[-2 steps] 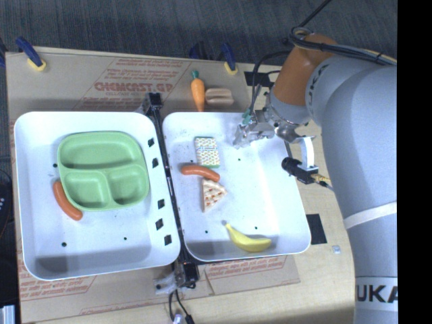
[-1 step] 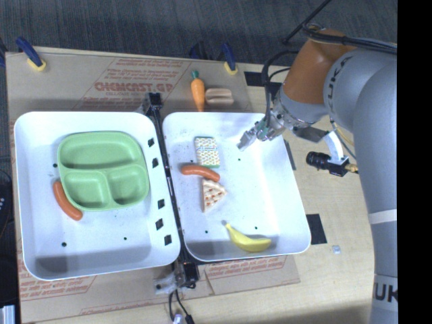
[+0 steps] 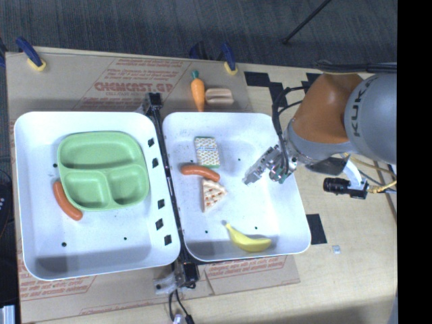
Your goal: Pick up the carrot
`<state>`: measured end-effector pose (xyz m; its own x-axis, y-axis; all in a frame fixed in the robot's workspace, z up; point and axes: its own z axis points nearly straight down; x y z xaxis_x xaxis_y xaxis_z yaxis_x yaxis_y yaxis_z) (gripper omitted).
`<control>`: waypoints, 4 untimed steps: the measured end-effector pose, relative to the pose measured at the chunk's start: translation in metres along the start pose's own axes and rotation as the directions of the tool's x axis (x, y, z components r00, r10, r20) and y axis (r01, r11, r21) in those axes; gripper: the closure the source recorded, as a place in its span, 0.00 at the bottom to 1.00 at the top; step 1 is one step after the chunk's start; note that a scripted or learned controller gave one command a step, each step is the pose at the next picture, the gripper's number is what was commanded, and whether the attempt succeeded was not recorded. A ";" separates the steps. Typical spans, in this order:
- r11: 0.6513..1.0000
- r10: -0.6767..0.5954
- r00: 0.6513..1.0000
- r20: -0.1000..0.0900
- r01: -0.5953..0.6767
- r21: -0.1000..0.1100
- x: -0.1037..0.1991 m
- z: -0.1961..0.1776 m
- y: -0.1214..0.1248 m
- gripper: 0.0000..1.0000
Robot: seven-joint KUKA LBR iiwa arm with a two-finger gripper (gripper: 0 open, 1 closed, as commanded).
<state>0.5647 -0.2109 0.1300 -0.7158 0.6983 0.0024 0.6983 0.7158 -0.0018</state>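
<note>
**Orange carrot outside the bins, gripper over the right bin**

Orange carrot point(image 3: 197, 92), green top pointing away from the camera, lies on the cardboard just beyond the far rim of the right bin point(image 3: 290, 231), beside a small sandwich-like toy point(image 3: 219, 97). It sits outside either bin, so the reach has to clear that rim.

Gripper point(image 3: 260, 171) hangs over the right bin's right half, tilted toward a sausage point(image 3: 200, 172), well apart from the carrot. Nothing is between its fingers; whether they are spread or closed, I cannot tell, as they read as one blurred grey mass.

Also in the right bin: waffle-patterned block point(image 3: 206, 150), pizza slice point(image 3: 212, 194), banana point(image 3: 247, 238). The wrist hides part of the bin's right wall.
</note>
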 end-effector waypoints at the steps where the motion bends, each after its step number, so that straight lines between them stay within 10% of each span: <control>1: 1.000 -0.006 1.000 0.006 0.006 -0.002 0.036 -0.171 -0.036 1.00; 2: 0.997 0.074 0.997 0.000 -0.074 0.000 0.118 -0.094 0.023 1.00; 3: 0.997 0.076 0.997 0.001 -0.076 0.000 0.117 -0.095 0.022 0.00; 4: 1.000 -0.016 1.000 0.007 0.016 -0.002 -0.003 -0.190 0.050 0.00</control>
